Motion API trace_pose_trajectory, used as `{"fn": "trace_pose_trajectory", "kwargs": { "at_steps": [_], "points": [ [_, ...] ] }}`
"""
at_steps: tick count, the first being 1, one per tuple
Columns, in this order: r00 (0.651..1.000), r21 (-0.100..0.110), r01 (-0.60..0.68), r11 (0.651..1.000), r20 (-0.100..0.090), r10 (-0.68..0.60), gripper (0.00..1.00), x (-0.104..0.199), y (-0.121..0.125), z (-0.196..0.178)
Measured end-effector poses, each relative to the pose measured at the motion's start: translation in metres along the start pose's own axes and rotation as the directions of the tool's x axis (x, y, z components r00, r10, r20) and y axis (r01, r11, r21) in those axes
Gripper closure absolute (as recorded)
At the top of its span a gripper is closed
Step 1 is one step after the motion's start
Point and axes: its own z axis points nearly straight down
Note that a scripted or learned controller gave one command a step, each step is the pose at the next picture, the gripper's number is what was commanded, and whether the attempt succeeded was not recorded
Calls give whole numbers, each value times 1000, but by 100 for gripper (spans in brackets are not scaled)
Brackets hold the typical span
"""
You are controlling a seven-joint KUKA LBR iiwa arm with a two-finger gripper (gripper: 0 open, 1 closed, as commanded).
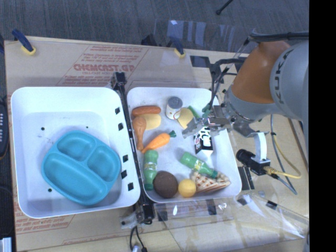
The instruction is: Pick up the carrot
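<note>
The carrot, orange with a small green top at its right end, lies tilted in the left half of the right bin. It rests among other toy foods, just right of a chicken drumstick. My gripper hangs over the same bin, a little to the right of the carrot's green end and slightly farther back. It stands apart from the carrot. The grey arm with its orange band reaches in from the right.
Around the carrot lie a sausage, a small can, a cheese wedge, a black-and-white carton, two green bottles, a brown ball, a lemon and a pizza slice. The left bin holds a blue divided plate.
</note>
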Motion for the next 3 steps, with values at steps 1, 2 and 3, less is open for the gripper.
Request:
{"fn": "trace_pose_trajectory", "kwargs": {
  "at_steps": [1,2,3],
  "points": [
    [1000,4,13,1000,-3,-13,0,66,-5,115],
    [1000,6,23,1000,2,-24,100,63,-4,103],
    [950,-2,-313,950,-2,313,100,128,-28,22]
  ]
}}
